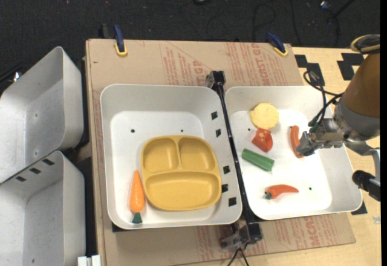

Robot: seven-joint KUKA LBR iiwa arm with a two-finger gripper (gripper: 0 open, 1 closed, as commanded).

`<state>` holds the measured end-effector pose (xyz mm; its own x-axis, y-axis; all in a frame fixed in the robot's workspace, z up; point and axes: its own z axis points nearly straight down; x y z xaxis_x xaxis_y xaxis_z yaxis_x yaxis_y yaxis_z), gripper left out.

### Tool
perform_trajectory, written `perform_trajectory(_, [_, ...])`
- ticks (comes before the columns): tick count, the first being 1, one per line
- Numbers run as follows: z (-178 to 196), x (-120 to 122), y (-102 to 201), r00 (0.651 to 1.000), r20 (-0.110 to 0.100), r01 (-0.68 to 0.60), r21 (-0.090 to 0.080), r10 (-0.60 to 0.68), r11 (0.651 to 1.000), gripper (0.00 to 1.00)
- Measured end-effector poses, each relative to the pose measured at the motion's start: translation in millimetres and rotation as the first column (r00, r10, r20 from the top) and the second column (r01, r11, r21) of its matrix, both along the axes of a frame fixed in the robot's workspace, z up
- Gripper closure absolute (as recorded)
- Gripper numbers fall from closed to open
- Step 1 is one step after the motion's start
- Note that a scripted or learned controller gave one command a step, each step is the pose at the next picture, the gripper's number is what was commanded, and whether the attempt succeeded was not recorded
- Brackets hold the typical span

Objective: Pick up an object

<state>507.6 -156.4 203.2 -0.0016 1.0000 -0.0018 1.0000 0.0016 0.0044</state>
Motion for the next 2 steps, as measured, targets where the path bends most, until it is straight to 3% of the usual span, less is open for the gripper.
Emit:
perform_trajectory(1, [53.2,1.5,-0.3,1.0,0.002,-0.001,0.0,0.001,1.0,1.0])
perform_trajectory(2, [44.6,-3.6,43.8,1.0,-0.006,-0.005,0.003,0.005,1.0,1.0])
